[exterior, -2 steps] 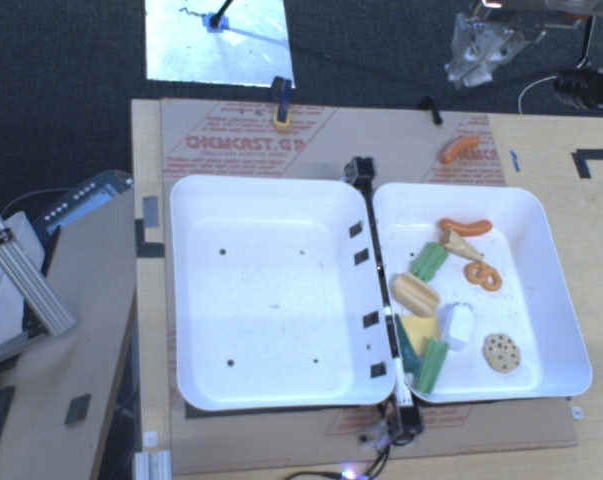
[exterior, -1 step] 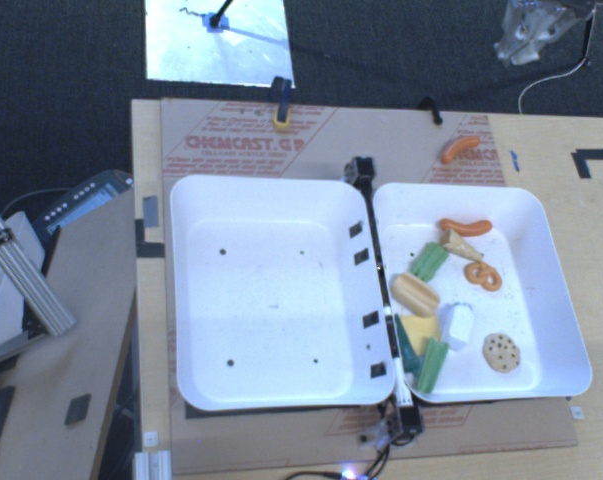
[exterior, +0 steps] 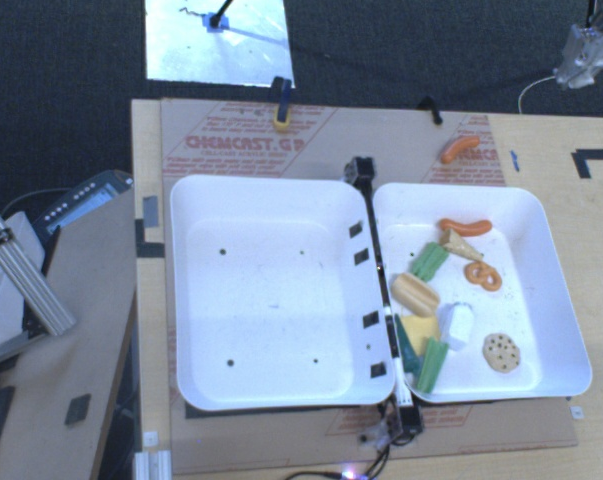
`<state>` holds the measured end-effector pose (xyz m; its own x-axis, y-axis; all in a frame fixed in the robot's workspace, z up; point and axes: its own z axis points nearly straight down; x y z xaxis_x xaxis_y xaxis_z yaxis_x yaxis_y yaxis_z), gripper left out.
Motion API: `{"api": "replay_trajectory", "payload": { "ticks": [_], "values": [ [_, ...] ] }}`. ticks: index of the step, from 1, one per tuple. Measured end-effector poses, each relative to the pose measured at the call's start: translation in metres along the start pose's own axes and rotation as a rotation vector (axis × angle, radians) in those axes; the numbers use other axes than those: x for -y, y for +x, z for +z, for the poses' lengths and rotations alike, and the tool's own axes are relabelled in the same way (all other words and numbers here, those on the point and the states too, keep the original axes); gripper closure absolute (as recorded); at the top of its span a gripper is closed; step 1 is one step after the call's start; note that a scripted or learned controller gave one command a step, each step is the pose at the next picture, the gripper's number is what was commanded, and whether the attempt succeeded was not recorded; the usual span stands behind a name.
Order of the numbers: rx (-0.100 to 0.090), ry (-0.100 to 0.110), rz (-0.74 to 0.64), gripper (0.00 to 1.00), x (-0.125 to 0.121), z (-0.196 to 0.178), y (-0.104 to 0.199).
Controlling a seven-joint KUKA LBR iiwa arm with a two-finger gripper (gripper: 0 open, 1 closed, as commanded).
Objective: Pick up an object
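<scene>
A dark carpeted floor (exterior: pixel 71 58) is seen around a tan wooden bench (exterior: pixel 541 138), on which a brown cardboard sheet printed in red (exterior: pixel 241 138) is laid under two shallow white plastic bins. The left white bin (exterior: pixel 196 368) is seen with its floor bare from rim to rim. It is joined along its right edge to the right white bin (exterior: pixel 556 298) by a strip of black clips (exterior: pixel 369 288).

In the right bin, toy food is crowded toward the dividing edge: a green pod (exterior: pixel 429 261), a tan bread roll (exterior: pixel 415 293), a yellow cheese slab (exterior: pixel 418 330), a white block (exterior: pixel 456 324). Nearer the far rim an orange sausage (exterior: pixel 466 227) is laid. A brown pretzel ring (exterior: pixel 483 276) and a round speckled cookie (exterior: pixel 501 352) are set apart, with open floor toward the right wall. Another orange sausage (exterior: pixel 460 149) is left outside, on the cardboard.

The grey gripper (exterior: pixel 584 58) is seen at the upper right corner, well clear of both bins; whether its jaws are parted cannot be told.
</scene>
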<state>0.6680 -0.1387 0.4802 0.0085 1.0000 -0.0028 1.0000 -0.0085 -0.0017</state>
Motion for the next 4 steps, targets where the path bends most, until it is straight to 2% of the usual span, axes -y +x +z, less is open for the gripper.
{"api": "replay_trajectory", "payload": {
  "ticks": [1,2,3,4],
  "values": [
    [-0.004,-0.011,-0.021,1.0,0.011,-0.059,0.1],
    [-0.001,-0.002,-0.005,1.0,0.005,-0.018,0.018],
    [-0.006,-0.009,-0.025,1.0,0.001,-0.058,0.145],
    [-0.001,-0.002,-0.004,1.0,0.001,-0.025,0.066]
  ]
}}
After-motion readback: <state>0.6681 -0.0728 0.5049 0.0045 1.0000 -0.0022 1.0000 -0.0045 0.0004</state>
